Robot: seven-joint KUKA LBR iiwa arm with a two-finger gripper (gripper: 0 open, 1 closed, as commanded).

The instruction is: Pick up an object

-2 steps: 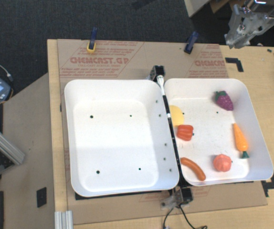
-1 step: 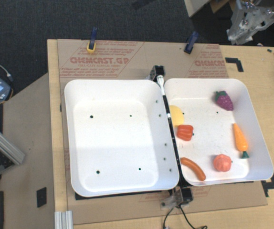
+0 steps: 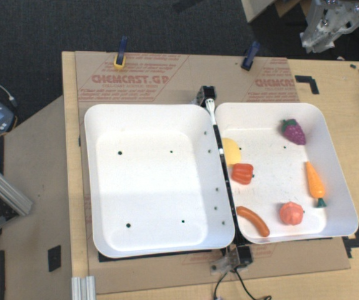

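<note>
The right bin (image 3: 329,144) holds several toy foods. A purple bunch of grapes (image 3: 294,132) lies at its far right. A yellow piece (image 3: 231,150) rests against the left wall, with a red-orange pepper (image 3: 242,173) just below it. An orange carrot (image 3: 314,180) lies along the right side. Near the front edge are a pinkish-red round fruit (image 3: 291,213) and an orange sausage (image 3: 253,220). My gripper (image 3: 320,33) hangs high at the top right, beyond the bench's far edge and well away from every object.
The left bin (image 3: 98,167) sits beside the right one, and a black divider strip (image 3: 219,158) runs between them. Blue clamps (image 3: 121,52) (image 3: 251,55) hold the board's far edge. Cables trail off the front edge (image 3: 236,267).
</note>
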